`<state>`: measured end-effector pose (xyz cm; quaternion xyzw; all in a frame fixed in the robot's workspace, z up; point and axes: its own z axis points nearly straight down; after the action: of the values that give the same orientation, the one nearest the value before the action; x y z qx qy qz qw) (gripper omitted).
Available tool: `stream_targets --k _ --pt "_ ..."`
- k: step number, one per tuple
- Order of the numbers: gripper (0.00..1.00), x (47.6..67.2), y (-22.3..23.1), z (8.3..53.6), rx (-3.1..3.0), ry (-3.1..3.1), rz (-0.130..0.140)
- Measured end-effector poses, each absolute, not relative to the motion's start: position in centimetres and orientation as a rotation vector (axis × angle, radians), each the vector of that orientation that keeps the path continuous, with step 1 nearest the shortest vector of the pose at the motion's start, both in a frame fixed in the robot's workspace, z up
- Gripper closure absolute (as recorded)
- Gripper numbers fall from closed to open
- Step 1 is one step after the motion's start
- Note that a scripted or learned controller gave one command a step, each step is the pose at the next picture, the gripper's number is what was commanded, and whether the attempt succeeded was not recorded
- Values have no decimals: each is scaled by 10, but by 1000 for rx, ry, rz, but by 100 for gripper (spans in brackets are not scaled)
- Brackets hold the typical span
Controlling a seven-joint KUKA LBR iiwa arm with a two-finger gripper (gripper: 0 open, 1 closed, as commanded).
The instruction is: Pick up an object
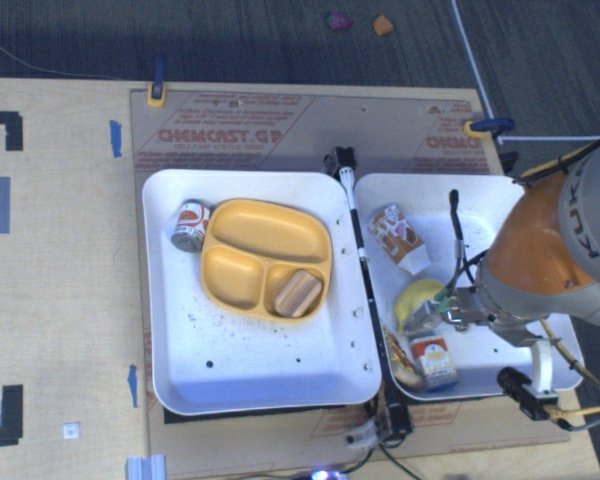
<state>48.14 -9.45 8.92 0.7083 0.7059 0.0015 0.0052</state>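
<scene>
In the right bin (500,203), my gripper (442,314) hangs low, right beside a yellow-green round fruit (418,298) and touching or just over its right side. A small red and white carton (435,360) lies just below the gripper. Toward the bin's back left lies a brown and white snack packet (397,236). A thin brownish item (400,360) rests against the bin's left wall. The arm's orange band (545,243) covers the bin's right part.
The left bin (260,373) holds a yellow three-compartment tray (265,230) with a brown bread-like piece (297,293) in its lower right compartment. A small can (189,225) lies at the tray's left. Black cables (454,230) run from the wrist.
</scene>
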Motion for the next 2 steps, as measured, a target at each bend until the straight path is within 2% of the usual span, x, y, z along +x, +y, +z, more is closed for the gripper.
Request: stream_targets --k 1,2 --pt "100 484 -99 101 2209 2193 5" --pt "0 484 -99 100 2210 2193 5"
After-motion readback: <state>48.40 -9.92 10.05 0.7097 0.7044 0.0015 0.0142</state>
